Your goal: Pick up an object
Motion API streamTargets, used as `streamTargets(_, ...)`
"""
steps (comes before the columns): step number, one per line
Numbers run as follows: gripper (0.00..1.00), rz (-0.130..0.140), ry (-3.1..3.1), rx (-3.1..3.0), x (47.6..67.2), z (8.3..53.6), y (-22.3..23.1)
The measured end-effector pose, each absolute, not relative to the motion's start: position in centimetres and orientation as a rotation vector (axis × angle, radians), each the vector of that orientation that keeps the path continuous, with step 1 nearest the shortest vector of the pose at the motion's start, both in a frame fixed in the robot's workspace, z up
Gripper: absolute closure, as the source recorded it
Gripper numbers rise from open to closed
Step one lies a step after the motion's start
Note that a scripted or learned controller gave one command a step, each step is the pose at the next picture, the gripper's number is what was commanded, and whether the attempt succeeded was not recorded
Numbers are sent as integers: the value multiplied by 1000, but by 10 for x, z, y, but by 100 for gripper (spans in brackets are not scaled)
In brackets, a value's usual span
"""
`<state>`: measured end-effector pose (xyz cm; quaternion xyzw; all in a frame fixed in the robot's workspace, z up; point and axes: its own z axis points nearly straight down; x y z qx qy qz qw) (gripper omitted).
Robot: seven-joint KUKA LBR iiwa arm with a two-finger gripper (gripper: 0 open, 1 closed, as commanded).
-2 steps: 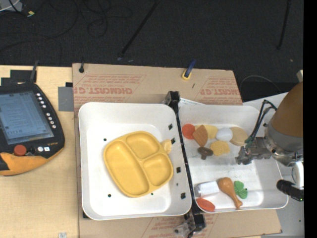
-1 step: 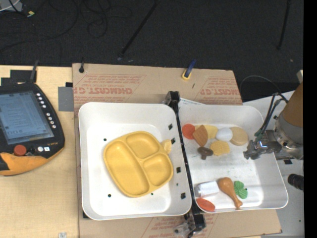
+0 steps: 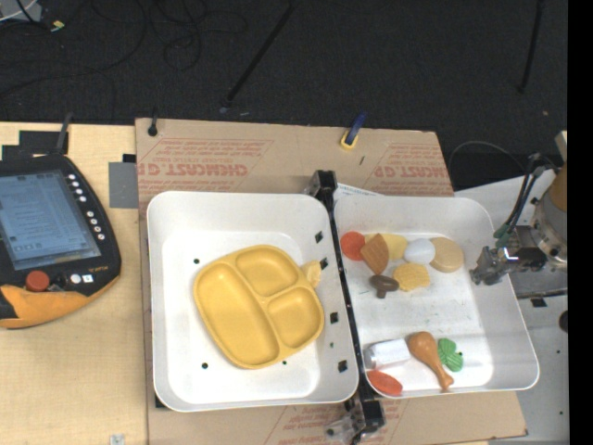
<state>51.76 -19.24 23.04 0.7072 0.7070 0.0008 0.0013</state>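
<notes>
At the near edge of the right bin (image 3: pixel 515 364), about six o'clock of it, lies a small red piece (image 3: pixel 385 384), with a white block (image 3: pixel 388 350) just above it and a brown drumstick-shaped toy (image 3: pixel 432 356) slanting beside a green piece (image 3: pixel 449 352) at its three o'clock. The left bin (image 3: pixel 176 239) holds a yellow divided plate (image 3: pixel 258 304), set a little toward that bin's four o'clock. Farther back in the right bin sits a cluster: a dark mushroom-like piece (image 3: pixel 384 286), a yellow chunk (image 3: pixel 411 277), a brown wedge (image 3: pixel 375 251), a red round (image 3: pixel 352 244), a white ball (image 3: pixel 421 250) and a tan disc (image 3: pixel 447 255), most of them touching. The pincer (image 3: pixel 487 269) hangs at the bin's three o'clock rim, apart from every toy; it looks small and dim, so I cannot tell how it is set. A black tablet (image 3: pixel 46 225) rests on the surface at nine o'clock.
</notes>
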Motion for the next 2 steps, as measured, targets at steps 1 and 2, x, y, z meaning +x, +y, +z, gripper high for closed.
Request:
streamTargets(1,100,2,2228,2218,543,221,-142)
streamTargets(2,100,1,2227,2218,569,221,-97)
